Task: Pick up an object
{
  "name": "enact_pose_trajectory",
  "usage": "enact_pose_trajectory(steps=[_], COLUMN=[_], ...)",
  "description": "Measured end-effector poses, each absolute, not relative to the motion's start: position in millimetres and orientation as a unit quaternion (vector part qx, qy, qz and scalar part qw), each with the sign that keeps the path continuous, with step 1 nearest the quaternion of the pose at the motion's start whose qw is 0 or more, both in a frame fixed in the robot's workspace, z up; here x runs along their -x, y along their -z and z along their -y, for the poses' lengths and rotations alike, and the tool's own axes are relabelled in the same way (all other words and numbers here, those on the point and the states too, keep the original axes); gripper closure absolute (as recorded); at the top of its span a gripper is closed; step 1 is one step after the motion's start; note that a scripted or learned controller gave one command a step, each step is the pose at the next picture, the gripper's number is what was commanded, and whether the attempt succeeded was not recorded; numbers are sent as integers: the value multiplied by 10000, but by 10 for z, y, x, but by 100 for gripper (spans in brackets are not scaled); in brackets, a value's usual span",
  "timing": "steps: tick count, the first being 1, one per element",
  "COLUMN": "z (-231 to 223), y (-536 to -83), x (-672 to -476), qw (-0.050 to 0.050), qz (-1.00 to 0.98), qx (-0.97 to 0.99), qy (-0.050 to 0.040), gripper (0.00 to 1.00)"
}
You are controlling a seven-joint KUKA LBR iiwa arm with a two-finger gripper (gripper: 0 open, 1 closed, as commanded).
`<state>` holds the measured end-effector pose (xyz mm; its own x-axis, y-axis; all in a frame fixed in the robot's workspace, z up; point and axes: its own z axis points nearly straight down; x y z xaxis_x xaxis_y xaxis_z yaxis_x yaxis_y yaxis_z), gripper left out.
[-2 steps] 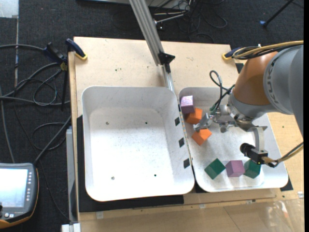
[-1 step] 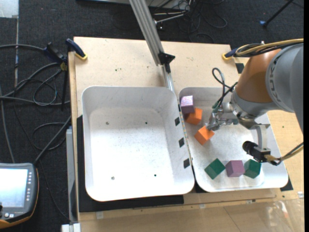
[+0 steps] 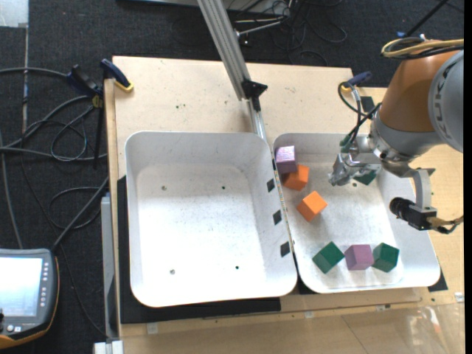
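Gripper [image 3: 345, 172] over right bin [image 3: 413, 271], state unclear.
Orange cubes [image 3: 297, 177] [image 3: 312, 204] lay to its left; purple cube [image 3: 285, 154] beside them. Green [image 3: 328, 257] [image 3: 386, 256] and purple [image 3: 359, 256] cubes sat well apart, toward the bin's near edge.

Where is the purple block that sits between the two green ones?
The purple block lies near the front edge of the right bin, touching or almost touching the green blocks.

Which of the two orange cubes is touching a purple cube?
The orange cube at the bin's far left: it sits against the purple cube beside the divider. The other orange cube lies apart, nearer the bin's middle.
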<state>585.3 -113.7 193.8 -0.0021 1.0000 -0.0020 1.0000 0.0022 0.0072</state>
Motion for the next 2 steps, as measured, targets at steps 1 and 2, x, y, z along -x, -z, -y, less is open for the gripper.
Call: enact_pose_trajectory(steps=[1,2], z=[1138,599], y=[-2248,-2330], x=[-5867,-5905], qw=[25,6], qz=[-7080,-7101], qx=[-7063,-7041], qy=[-14,-16], gripper=[100,100])
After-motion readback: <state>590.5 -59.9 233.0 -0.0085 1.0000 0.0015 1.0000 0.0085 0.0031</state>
